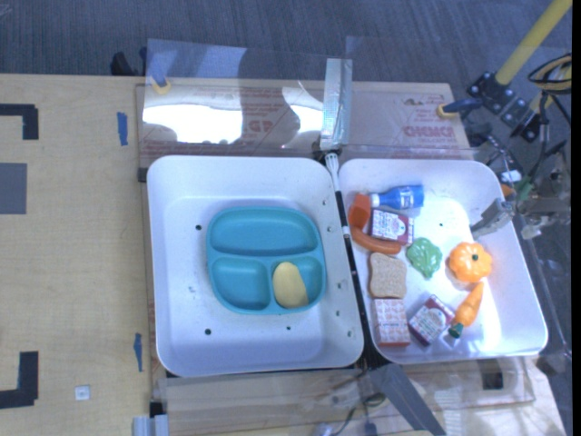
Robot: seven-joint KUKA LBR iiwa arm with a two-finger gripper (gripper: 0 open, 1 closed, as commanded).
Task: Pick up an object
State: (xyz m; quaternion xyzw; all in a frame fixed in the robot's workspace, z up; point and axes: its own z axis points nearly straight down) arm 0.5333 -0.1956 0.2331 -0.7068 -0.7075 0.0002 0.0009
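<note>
From the camera view you see the gripper [490, 214] at the right bin's [522, 321] 2 o'clock rim, reaching in from the right; you cannot tell how it is set, as the tip blurs against the white wall.

The nearest thing is the pumpkin [469, 262], which lies at about 7 o'clock from the gripper, near but apart from it. It is round and orange, ribbed, with a small stalk and no long axis to line up on. Just below it the carrot [468, 305] runs from 1 toward 7 o'clock.

At 9 o'clock from the pumpkin sits the green piece [424, 256], with the bread [388, 276] beyond. The left bin [172, 243] holds a teal tray [263, 234] bearing 1 yellow lump [290, 284].
</note>
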